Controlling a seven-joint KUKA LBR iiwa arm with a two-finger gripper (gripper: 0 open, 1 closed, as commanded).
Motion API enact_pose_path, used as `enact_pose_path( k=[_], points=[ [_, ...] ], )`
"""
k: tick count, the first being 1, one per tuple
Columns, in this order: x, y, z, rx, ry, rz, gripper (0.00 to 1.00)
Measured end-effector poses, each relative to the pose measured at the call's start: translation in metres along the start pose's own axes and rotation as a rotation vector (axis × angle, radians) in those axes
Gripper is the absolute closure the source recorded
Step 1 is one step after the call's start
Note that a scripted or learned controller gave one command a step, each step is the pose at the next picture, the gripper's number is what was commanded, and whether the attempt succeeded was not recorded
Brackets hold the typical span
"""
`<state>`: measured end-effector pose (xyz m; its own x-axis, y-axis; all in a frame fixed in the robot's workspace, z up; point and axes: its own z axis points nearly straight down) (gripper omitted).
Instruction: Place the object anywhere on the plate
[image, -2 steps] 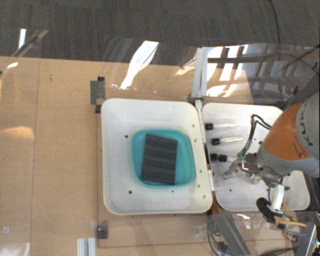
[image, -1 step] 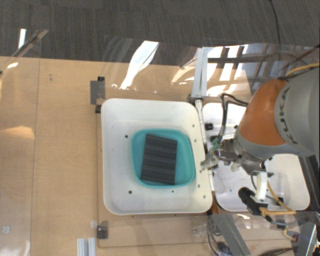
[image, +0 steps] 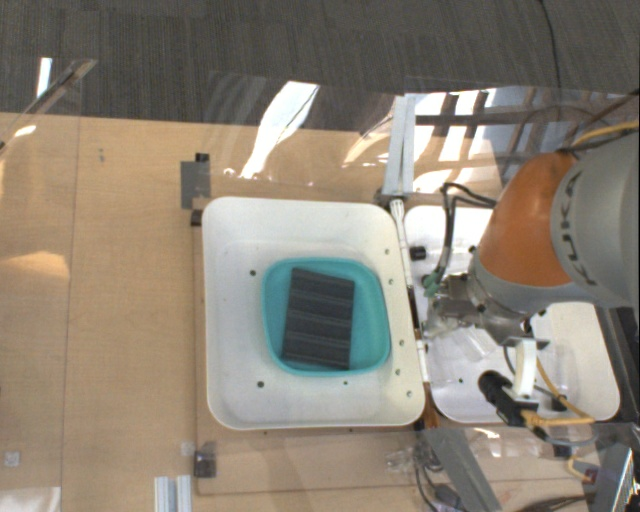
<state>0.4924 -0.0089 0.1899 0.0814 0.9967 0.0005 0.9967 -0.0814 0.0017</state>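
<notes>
Bench (image: 110, 300) was pale wood under glare; object (image: 319, 318) lay on plate (image: 372, 330) in left bin (image: 230, 390). Gripper state could not be told.

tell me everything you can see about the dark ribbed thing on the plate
The dark ribbed block is a flat charcoal rectangle with parallel ridges running across it, looking like rubber or foam. It lies flat, slightly tilted, in the middle of the teal plate, which sits in the left white bin. Only the plate touches it; the arm is off to the right.
</notes>
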Motion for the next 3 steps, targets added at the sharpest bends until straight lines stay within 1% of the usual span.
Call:
enact_pose_path(
  k=[1,2,3],
  points=[
    [0.055,0.073,0.008,0.000,-0.001,-0.116,1.00],
    [0.055,0.073,0.008,0.001,-0.001,-0.117,0.00],
    [0.005,-0.004,0.008,0.002,0.000,-0.098,0.00]
  ],
)
